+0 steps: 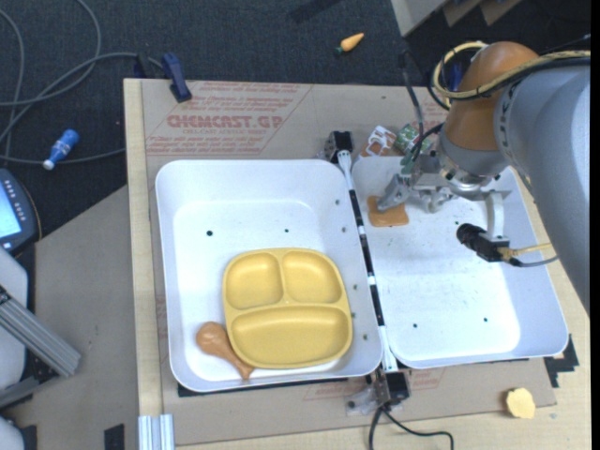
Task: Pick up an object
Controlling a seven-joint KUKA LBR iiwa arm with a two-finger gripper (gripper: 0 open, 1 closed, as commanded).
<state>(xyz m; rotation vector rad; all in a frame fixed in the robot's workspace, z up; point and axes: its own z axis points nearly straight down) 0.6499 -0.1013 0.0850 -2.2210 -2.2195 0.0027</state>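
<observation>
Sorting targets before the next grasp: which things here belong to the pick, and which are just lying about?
Job:
gripper
orange-brown piece beside it, right bin
yellow divided plate
drumstick toy, left bin

Lying about:
blue bottle
blue clamp
yellow lump
orange bit

Red lettering printed on the cardboard sheet (225, 111) beneath the bins, up and to the left of the gripper (398, 195): "CHEMCAST GP" legible in large characters; smaller red lines above and below too faint to read.
</observation>
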